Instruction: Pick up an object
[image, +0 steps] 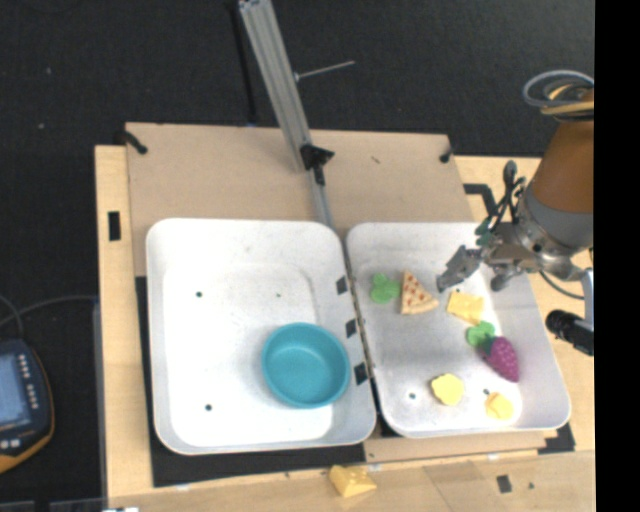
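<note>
Pizza slice (417, 295) lies near the spread fingers (478, 272), unlabelled.

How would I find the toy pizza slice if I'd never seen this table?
Look in the right white bin, near its left side. The pizza slice lies there beside a small green toy. It's the one triangle, tan with red dots.

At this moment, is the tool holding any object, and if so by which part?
Nothing is held. The tool hovers over the right bin, its fingers spread, between the pizza slice and the yellow cheese piece.
</note>
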